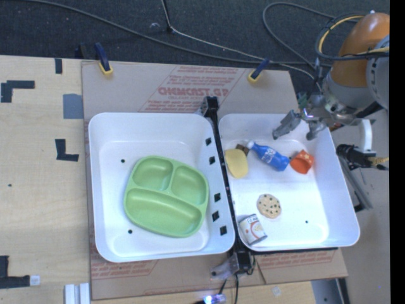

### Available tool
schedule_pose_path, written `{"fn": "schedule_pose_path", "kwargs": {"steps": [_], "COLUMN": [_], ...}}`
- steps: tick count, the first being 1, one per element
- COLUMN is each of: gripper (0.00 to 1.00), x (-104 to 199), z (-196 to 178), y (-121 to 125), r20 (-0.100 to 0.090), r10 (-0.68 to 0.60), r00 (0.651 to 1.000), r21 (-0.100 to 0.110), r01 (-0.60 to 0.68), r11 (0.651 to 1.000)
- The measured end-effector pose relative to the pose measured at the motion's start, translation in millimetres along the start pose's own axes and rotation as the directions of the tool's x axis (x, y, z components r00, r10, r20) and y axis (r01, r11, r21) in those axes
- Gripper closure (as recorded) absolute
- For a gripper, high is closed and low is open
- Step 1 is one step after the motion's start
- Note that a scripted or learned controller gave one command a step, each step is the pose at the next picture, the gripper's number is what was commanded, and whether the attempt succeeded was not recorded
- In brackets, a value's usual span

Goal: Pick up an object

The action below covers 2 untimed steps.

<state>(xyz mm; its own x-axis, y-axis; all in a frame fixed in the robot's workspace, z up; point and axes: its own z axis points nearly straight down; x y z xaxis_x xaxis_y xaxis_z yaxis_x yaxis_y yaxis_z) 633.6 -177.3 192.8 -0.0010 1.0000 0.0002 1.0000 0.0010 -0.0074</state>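
In the right bin (329, 189) lie a blue bottle with a white cap (268, 156), an orange-red object (302, 162), a yellow pear-shaped item (236, 163), a round cookie (269, 205) and a small carton (253, 228). My gripper (299, 127) hangs over the bin's far right edge, above and beyond the bottle and the orange object. Its two grey fingers are spread apart with nothing between them.
The left bin (104, 170) holds a green divided plate (166, 195). A black divider (216, 170) separates the bins. Cables run across the dark floor behind, and clamps (103, 61) hold the cardboard sheet (190, 87) under the bins.
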Motion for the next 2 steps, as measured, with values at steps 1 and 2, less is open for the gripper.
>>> {"fn": "schedule_pose_path", "kwargs": {"steps": [1,2], "gripper": [0.0,0.0], "x": [4,7], "z": [61,105], "y": [-9,-4], "r20": [0.0,0.001], "r10": [-0.001,-0.004], "r00": [1.0,1.0], "r21": [0.0,-0.017], "r01": [0.001,0.004], "r11": [1.0,1.0]}}
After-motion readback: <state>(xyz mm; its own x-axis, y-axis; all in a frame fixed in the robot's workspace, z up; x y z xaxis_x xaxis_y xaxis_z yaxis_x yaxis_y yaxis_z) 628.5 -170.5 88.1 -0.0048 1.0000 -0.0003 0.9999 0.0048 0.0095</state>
